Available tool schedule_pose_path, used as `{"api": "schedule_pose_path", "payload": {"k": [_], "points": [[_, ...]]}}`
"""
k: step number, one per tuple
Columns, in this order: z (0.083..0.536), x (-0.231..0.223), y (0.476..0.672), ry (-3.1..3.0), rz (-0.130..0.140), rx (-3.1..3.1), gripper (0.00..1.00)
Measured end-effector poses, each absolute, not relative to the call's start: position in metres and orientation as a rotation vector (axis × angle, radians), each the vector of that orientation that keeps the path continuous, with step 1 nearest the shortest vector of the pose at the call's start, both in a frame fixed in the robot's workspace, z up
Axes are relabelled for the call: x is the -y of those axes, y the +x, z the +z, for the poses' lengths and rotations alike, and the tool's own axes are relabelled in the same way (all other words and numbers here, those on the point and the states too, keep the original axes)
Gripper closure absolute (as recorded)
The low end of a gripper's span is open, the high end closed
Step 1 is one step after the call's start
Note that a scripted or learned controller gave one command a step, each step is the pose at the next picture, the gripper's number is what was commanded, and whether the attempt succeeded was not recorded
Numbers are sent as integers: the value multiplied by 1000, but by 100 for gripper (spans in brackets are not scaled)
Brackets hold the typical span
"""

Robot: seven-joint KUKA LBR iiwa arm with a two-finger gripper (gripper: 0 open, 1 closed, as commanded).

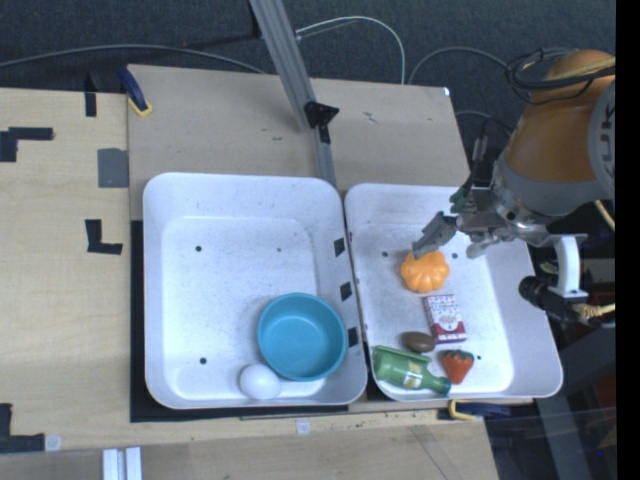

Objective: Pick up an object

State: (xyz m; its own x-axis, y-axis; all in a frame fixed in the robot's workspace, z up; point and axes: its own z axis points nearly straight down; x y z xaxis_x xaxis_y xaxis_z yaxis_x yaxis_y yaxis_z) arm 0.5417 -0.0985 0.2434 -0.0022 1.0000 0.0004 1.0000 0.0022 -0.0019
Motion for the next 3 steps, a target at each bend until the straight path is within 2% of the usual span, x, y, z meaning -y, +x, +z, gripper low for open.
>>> {"api": "schedule_pose_path", "payload": {"k": [1, 3], "points": [[243, 99, 542, -2218, 2, 2223, 0], [115, 91, 541, -2215, 9, 2219, 0]]}}
